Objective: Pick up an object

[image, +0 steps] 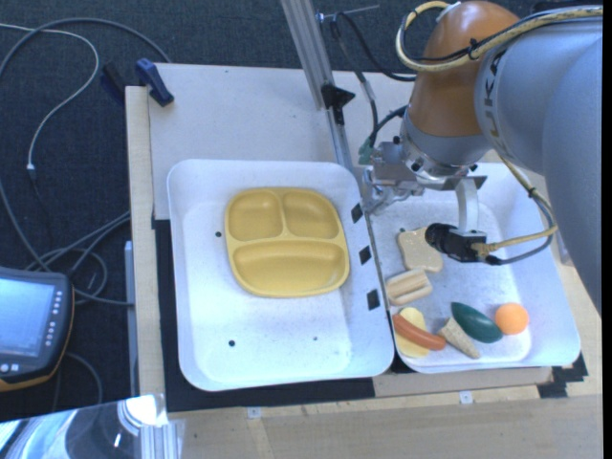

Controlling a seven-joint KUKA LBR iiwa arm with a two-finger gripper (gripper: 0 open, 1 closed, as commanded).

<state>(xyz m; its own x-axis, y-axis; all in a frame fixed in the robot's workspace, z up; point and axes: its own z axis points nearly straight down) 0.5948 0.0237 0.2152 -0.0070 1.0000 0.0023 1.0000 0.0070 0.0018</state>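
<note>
Nearest the lens is the front rim of the left bin. Within that bin a yellow divided plate lies flat, and I judge it too broad for me to take.

Moving right, my pincer hangs over the far left corner of the right bin, close to the wall between the two bins. I cannot tell from this angle whether it is open or closed, and I see nothing held in it.

Just on the near side of it a tan slice, like a piece of toast, lies flat on the bin floor. Nearer again is a stubby roll. I judge both to be light toy food, stiff and not fragile. The slice lies too flat to grip well, so the roll looks my best choice, taken at the middle across its short width.

Further toward the front a red sausage rests on a yellow piece. Then come a pale wedge, a dark green lump and an orange ball, which I expect would roll off. All of these are well apart from my pincer.
</note>
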